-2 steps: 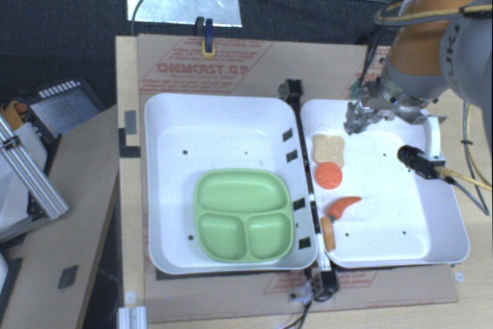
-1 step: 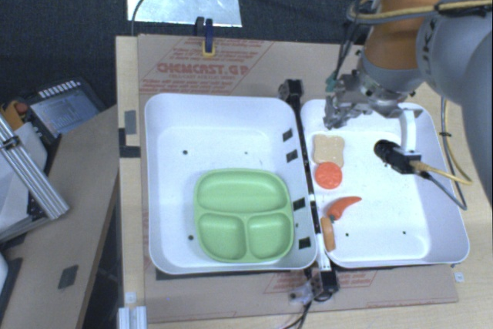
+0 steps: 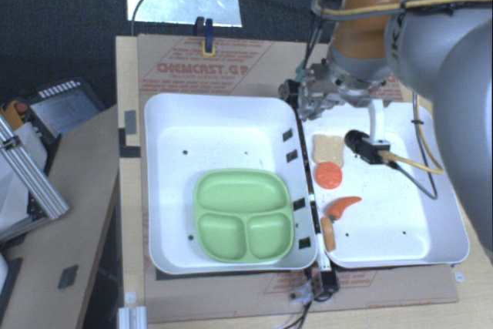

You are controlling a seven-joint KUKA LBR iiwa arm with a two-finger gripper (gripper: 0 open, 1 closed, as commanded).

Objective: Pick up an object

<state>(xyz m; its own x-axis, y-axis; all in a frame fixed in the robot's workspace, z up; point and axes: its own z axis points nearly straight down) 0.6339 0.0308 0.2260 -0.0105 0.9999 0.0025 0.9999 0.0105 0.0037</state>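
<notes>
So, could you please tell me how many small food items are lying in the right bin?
4: a tan slice near the divider, a red round just below it, a red pepper lower still, an orange piece nearest the front. The arm may hide others.

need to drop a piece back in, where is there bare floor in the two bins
Left bin: bare across the back, behind the green divided plate. Right bin: bare front right, past the red chili pepper. Crowded along the right bin's left side: bread slice, tomato slice, chili pepper, carrot piece, with the gripper hanging over the back corner.
</notes>
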